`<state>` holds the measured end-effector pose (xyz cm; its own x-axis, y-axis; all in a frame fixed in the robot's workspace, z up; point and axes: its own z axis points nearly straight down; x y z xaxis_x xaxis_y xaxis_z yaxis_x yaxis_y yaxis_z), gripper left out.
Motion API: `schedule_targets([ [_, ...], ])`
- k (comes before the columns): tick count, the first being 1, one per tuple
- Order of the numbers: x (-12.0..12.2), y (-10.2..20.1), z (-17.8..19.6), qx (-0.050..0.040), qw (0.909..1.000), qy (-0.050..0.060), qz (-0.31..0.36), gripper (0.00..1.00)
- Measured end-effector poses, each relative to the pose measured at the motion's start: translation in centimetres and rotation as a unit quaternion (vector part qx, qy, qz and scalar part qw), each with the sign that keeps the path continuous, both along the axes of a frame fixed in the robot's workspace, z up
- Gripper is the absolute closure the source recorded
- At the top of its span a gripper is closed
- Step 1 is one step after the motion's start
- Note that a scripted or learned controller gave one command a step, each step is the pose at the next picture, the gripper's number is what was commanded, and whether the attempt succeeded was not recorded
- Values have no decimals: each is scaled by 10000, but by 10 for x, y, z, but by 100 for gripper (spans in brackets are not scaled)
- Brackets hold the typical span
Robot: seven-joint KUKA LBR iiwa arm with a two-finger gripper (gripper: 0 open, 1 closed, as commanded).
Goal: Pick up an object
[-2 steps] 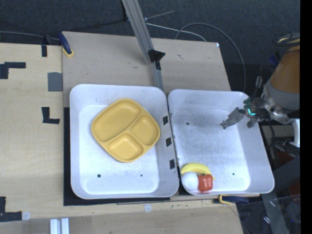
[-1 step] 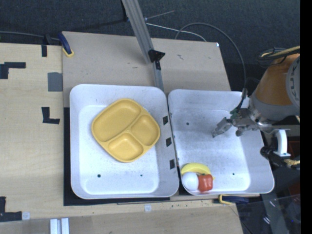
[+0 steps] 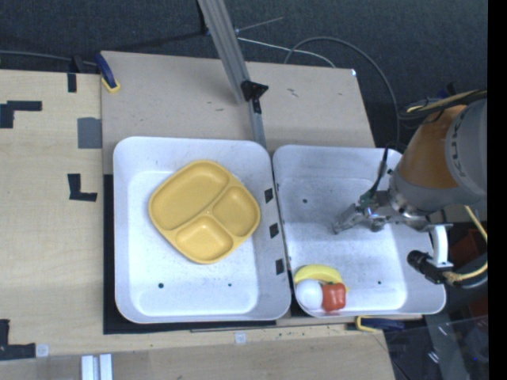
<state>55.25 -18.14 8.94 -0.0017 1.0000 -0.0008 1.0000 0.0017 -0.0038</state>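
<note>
The hand (image 3: pixel 342 225) hangs over the right bin (image 3: pixel 317 172), fingers open, gripping nothing. A yellow divided plate (image 3: pixel 204 210) lies in the left bin (image 3: pixel 131 236).

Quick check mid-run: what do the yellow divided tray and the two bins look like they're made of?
The yellow divided tray: likely molded plastic, matte, judging by its uniform color and soft rounded compartment ridges. The left bin and right bin: probably thin white plastic with rounded corners, surfaces scuffed and speckled.

Yellow divided plate (image 3: pixel 204 210) flat in left bin; yellow-white-red toy cluster (image 3: pixel 320 288) at right bin's near edge.
</note>
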Motion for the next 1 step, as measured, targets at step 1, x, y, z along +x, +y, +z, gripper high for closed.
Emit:
schedule_targets([
  [1, 1, 1, 12, 9, 10000, -2, 8, 100],
])
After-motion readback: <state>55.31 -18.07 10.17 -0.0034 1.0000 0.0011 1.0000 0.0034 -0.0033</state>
